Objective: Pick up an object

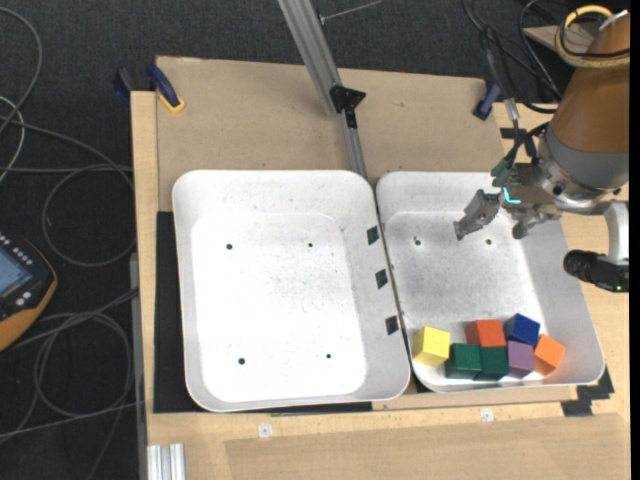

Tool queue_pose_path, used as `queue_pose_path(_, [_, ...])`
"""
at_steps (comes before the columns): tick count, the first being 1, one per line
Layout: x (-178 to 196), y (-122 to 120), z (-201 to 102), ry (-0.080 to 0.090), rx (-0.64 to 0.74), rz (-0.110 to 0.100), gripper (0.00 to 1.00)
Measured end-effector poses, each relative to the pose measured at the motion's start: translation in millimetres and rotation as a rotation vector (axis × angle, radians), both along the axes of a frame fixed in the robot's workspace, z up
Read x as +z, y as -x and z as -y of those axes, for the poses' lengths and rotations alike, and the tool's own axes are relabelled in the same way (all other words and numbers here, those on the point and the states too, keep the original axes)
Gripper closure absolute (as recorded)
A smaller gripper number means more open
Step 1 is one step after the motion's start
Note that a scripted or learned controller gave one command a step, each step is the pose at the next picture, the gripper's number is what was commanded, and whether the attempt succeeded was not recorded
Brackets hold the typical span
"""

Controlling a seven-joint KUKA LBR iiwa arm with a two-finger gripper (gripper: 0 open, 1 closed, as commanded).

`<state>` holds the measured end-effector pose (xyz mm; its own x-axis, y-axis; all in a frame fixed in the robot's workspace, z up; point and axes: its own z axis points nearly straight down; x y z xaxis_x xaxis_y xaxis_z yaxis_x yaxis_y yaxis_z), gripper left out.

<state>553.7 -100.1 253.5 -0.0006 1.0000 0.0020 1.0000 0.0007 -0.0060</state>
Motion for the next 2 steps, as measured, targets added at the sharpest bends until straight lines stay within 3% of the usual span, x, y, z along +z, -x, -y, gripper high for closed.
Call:
queue_pose_path(1, [2,0,0,0.001,-0.001,0.005,0.0])
queue_pose_path(2, [-54,3,9,0.0,-0.002,-0.002,0.0])
